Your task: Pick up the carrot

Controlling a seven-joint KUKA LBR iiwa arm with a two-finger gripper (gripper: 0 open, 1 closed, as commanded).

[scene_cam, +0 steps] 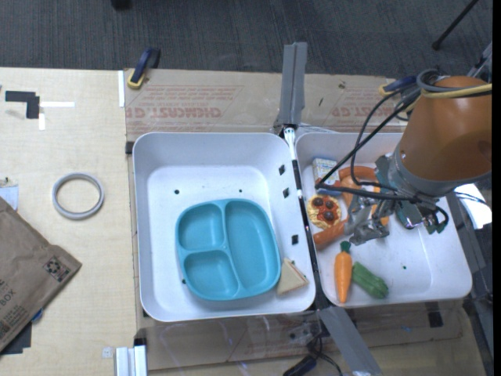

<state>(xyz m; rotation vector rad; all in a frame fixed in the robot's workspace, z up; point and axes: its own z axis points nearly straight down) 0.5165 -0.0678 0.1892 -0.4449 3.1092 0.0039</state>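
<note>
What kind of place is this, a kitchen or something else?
Probably a robotics lab, not a kitchen: a robot arm reaches over two white bins on a workbench, the food, like the carrot, looks like toys, and a tape roll lies nearby.

Arm (450,128) reaching from right, jaws lowered

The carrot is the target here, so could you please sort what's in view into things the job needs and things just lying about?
Needed for the job:
carrot
gripper
right bin

Just lying about:
green vegetable
pizza slice
blue divided plate
wedge
tape roll
</note>
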